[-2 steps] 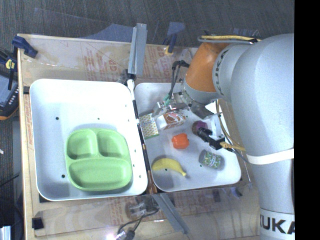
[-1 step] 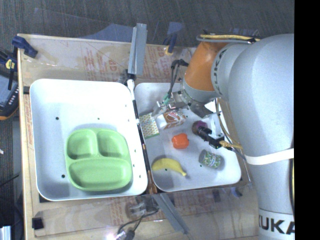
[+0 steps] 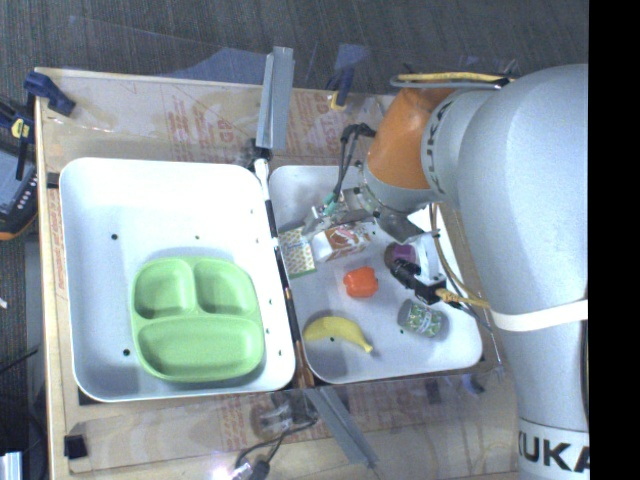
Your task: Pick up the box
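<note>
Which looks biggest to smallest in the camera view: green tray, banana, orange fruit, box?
1. green tray, by far.
2. banana and box: they look alike, and the arm hides part of the box, so I won't rank them.
3. orange fruit, smallest.

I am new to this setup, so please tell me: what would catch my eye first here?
The big grey arm with its orange band covers the right side, reaching over the right bin. A bright green tray lies in the left bin. In the right bin lie a yellow banana and a small box.
</note>
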